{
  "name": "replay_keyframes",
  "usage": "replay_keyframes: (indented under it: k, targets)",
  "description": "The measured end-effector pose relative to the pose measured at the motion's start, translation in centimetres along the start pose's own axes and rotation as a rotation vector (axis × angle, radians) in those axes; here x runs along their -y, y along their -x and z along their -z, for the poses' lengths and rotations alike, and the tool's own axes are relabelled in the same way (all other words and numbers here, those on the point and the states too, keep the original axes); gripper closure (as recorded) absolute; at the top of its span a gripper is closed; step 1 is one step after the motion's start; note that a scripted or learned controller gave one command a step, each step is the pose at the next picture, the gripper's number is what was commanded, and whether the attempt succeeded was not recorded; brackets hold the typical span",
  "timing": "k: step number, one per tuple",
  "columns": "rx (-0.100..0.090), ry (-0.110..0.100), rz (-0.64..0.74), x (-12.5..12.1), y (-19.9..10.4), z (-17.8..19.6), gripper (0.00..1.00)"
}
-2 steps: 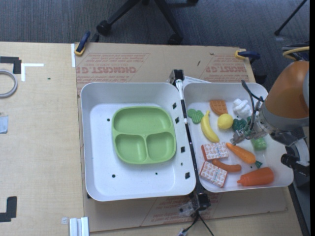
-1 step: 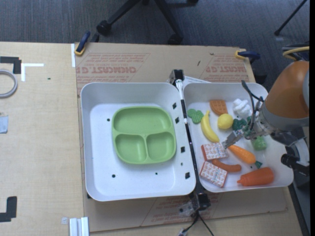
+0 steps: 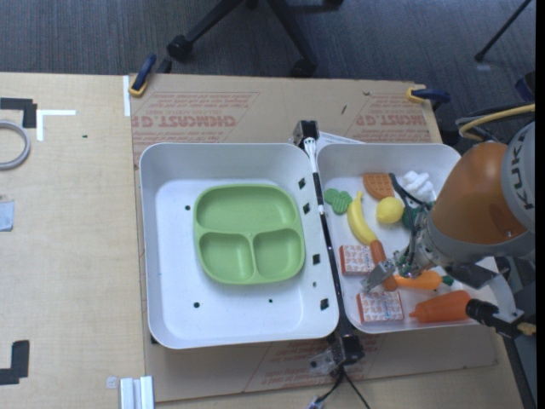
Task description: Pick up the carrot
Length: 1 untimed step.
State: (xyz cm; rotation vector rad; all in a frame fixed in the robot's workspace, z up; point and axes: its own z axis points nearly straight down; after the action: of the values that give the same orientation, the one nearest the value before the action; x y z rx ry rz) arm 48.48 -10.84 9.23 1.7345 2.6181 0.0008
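A slim orange carrot (image 3: 421,281) with a green end lies in the right bin (image 3: 341,162), near its front. My gripper (image 3: 385,274) hangs low over the carrot's left tip, between it and a red-and-white box (image 3: 355,259). The grey arm with its orange band (image 3: 477,203) covers the bin's right side. I see nothing lifted off the bin floor.
Also in the right bin are a thicker orange tapered toy (image 3: 443,307), a second red-and-white box (image 3: 380,308), a banana (image 3: 359,218), a lemon (image 3: 390,210), a green toy (image 3: 339,200), a waffle (image 3: 377,184) and a white item (image 3: 415,182). The left bin (image 3: 162,254) holds a green divided plate (image 3: 249,233).
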Motion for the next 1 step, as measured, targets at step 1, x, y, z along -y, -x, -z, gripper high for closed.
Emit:
replay_keyframes:
  k: [1]
  targets:
    - [0.001,0.002,-0.004,-0.11,0.08,0.98,1.00]
